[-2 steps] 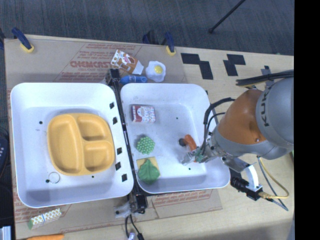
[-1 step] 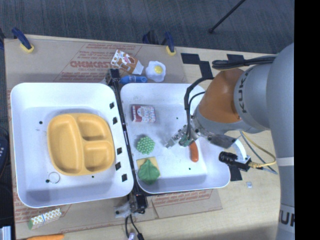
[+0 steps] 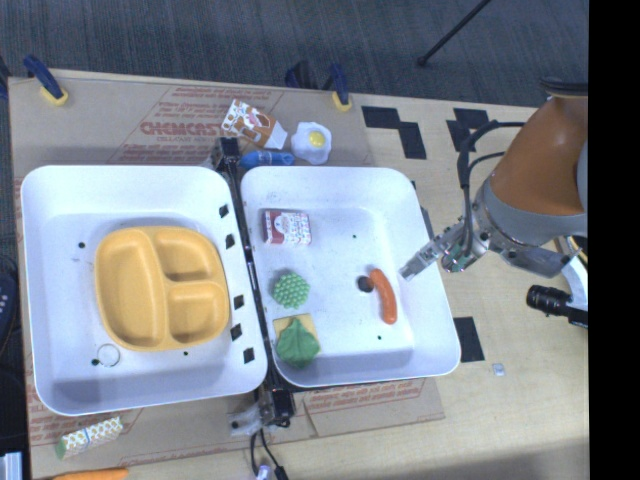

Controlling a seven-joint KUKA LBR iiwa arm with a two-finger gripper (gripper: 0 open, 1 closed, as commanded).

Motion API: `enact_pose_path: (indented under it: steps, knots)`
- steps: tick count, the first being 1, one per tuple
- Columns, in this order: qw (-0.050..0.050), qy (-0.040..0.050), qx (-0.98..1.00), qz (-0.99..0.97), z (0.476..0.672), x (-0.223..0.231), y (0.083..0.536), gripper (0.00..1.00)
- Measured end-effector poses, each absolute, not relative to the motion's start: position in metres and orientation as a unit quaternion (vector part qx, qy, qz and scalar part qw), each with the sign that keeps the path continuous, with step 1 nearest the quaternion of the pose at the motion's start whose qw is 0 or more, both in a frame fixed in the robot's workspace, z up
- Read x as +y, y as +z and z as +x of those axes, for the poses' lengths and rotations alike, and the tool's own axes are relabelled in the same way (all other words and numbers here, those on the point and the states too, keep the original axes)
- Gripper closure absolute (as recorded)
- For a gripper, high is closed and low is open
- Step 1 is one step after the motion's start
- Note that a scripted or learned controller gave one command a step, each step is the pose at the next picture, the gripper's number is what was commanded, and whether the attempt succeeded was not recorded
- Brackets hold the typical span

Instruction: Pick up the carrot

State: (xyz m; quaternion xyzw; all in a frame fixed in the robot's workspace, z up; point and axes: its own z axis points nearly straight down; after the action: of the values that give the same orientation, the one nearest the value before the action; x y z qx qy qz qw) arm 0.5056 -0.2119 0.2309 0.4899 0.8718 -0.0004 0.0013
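I see the carrot (image 3: 384, 296) lying flat in the right bin (image 3: 430, 343), toward its 3 o'clock wall, long axis running roughly 12 to 6. My end effector (image 3: 418, 264) hangs at the carrot's 2 o'clock over the rim, carrying nothing; I cannot tell its spread. I would close across the carrot's narrow width. Open floor lies at 9 o'clock, the wall crowds 3.
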Motion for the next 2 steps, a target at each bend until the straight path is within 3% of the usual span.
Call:
enact_pose_path:
  steps: [1,2]
  knots:
    - [0.000,-0.0004,0.872,0.490,0.505,-0.211,0.230,0.00]
    - [-0.002,-0.0003,0.819,0.573,0.485,-0.146,0.150,0.00]
